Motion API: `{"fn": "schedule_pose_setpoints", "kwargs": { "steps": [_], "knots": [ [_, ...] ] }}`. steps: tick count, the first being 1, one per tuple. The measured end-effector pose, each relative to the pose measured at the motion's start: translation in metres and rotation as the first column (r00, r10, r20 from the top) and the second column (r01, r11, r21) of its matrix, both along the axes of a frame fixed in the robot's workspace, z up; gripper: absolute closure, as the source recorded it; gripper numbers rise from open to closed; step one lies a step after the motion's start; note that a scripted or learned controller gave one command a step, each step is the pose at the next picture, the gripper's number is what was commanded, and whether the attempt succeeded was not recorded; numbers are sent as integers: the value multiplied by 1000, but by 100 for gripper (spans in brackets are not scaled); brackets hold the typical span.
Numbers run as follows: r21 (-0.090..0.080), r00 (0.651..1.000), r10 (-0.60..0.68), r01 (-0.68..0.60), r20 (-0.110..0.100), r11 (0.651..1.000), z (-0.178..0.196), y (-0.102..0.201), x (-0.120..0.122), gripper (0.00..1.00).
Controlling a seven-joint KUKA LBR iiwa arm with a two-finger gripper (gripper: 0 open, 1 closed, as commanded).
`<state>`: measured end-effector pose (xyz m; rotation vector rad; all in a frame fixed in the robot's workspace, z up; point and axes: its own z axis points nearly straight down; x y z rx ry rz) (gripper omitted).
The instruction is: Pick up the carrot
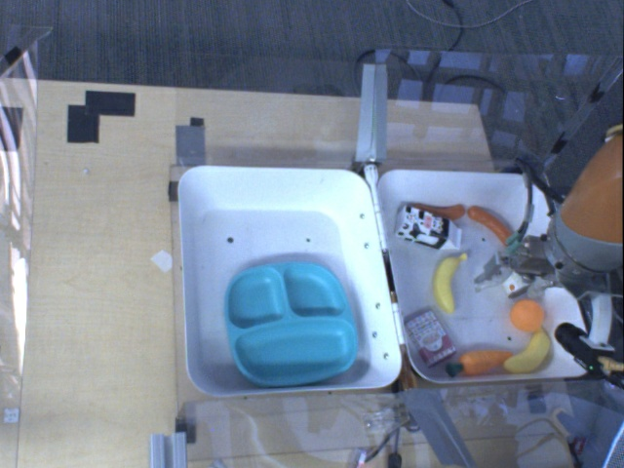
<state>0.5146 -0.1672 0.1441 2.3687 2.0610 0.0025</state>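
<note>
L bin point(195, 291) w/ blue tray point(291, 325) | R bin point(390, 261) | arm point(595, 213) over R bin's right side | gripper point(509, 273) above bin floor, fingers spread, pinching nothing | carrot point(483, 362) at R bin's near edge, beside banana point(529, 353) | orange point(526, 315) nearby

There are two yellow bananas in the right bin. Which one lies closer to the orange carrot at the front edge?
The yellow banana in the front right corner of the right white bin: it touches the orange carrot. The other banana lies mid-bin, apart.
</note>
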Motion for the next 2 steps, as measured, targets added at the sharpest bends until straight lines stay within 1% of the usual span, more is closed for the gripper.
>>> {"fn": "schedule_pose_setpoints", "kwargs": {
  "steps": [1,2],
  "knots": [
    [-1,1000,-13,13,11,1000,-55,-31,-23,0],
    [-2,1000,-9,9,17,1000,-43,-30,-20,100]
  ]
}}
